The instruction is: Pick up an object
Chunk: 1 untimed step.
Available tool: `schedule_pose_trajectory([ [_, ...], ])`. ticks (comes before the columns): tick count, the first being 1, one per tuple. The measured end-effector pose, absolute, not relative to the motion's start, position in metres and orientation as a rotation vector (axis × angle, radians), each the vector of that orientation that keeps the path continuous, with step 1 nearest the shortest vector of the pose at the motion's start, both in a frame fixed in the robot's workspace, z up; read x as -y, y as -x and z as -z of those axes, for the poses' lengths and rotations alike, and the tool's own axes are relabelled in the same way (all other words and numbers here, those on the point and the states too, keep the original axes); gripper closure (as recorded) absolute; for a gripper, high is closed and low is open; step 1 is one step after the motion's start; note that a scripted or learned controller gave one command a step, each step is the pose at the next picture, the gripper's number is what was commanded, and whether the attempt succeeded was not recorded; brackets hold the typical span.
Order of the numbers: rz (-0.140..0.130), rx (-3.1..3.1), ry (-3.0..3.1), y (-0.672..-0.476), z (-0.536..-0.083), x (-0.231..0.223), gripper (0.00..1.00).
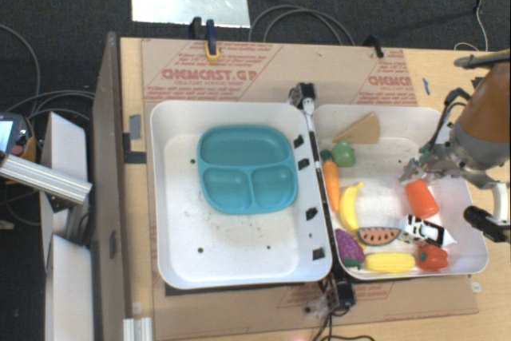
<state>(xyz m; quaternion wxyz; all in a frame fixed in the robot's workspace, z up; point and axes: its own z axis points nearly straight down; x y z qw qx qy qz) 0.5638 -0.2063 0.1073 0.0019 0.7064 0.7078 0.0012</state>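
orange cylinder (421,198) lies tilted in right bin (479,251), just below pincer (427,168); cannot tell the pincer's state. risk: it rolls aside on contact, or nearby black-and-white block (423,229) and red pepper (432,255) get nudged.

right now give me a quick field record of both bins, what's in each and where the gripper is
left bin: teal divided plate
right bin: toy food
along divider: carrot, green vegetable, banana, purple grapes
back: tan wedge
front: watermelon slice, corn cob, red pepper, black-and-white item
middle right: orange cylinder
gripper: over right bin, just above the orange cylinder; grasp not discernible
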Motion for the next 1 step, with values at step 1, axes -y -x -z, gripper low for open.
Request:
schedule_pose_trajectory([
  [1,-0.006,-2.230,-2.205,-0.6596,-0.0856,0.1563,1.00],
])
